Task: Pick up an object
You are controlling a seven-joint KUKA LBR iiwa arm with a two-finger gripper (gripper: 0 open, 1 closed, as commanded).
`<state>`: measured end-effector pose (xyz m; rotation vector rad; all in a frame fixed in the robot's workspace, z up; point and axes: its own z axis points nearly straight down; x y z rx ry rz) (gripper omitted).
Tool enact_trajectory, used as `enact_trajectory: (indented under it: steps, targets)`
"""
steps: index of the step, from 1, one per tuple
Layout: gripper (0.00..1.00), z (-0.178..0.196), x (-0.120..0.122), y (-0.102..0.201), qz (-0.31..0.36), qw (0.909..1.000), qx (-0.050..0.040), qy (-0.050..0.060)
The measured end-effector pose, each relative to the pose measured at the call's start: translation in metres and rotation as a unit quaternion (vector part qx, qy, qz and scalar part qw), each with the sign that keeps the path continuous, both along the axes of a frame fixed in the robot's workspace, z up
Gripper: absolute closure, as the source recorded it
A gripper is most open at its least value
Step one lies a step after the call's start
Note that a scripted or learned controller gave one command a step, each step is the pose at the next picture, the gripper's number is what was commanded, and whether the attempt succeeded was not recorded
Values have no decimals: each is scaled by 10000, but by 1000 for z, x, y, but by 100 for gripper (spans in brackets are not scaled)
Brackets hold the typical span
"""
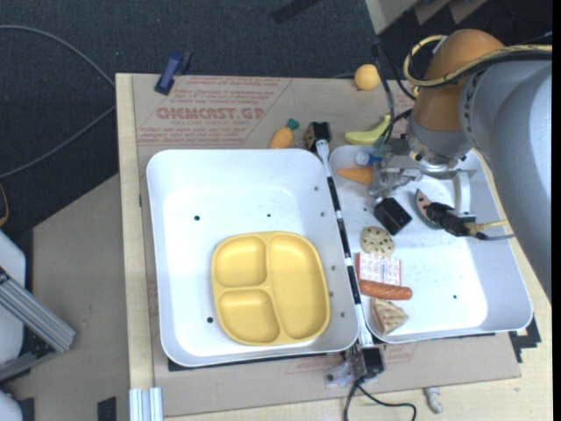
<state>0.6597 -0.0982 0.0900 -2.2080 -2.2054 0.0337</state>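
My gripper [384, 177] hangs low over the far left corner of the right bin [491, 305]. Its tip is beside an orange carrot-shaped piece [354, 174] on the bin floor. Just nearer than the gripper, a small black block [392, 215] lies on the floor. A yellow banana [368, 133] rests on the bin's far rim. Toward the front of the bin lie a round cookie [377, 238], a red and white packet [379, 267], a hot dog [386, 290] and a tan wedge of bread [388, 317].
The left bin [175, 235] holds a yellow divided plate [269, 285]. Behind the bins, on the cardboard, are a small orange toy [282, 137], a black piece [317, 132], an orange ball [367, 76] and a blue item [171, 71]. The arm covers the right bin's far right side.
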Motion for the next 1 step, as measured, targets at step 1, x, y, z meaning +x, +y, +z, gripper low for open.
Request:
enact_trajectory:
  steps: [1]
  targets:
    - [0,1,1,0,0,10000,2,-10]
